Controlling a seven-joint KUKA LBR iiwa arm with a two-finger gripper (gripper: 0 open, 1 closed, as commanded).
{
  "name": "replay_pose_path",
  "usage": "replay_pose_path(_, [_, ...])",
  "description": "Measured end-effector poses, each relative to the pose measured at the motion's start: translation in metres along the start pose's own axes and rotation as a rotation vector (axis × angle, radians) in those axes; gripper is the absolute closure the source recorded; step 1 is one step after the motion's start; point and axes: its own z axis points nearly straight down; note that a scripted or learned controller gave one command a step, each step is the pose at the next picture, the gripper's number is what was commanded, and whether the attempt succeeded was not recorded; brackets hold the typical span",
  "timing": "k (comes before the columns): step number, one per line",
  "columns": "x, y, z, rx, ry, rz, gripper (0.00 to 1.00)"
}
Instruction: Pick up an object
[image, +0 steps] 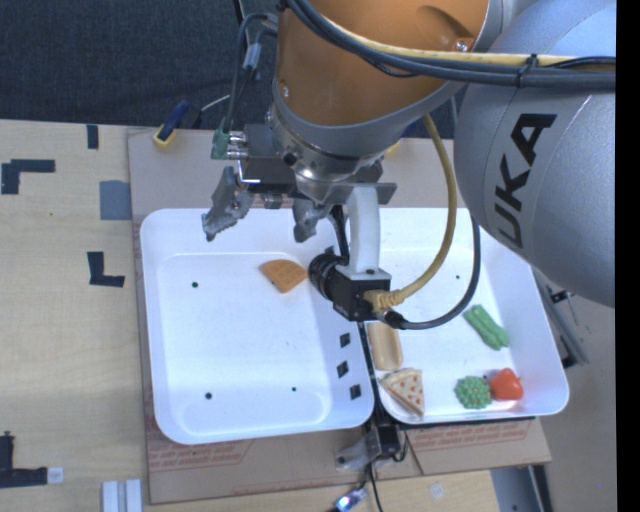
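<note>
Gripper (262, 215) fingers spread, nothing between; orange wedge (283, 274) lies just below-right of it in left bin (175, 330); short drop needed.

Glossy white plastic bins (240, 400) — matt cardboard (200, 460) beneath.

Black letters "UKA", running vertically, on the grey arm (540, 150).
</note>
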Motion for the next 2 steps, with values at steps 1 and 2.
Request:
replay_pose_path(1, [0.001, 0.0, -0.004, 0.009, -0.006, -0.001, 1.0])
replay_pose_path(2, [-0.002, -0.004, 0.174, 0.024, -0.013, 0.003, 1.0])
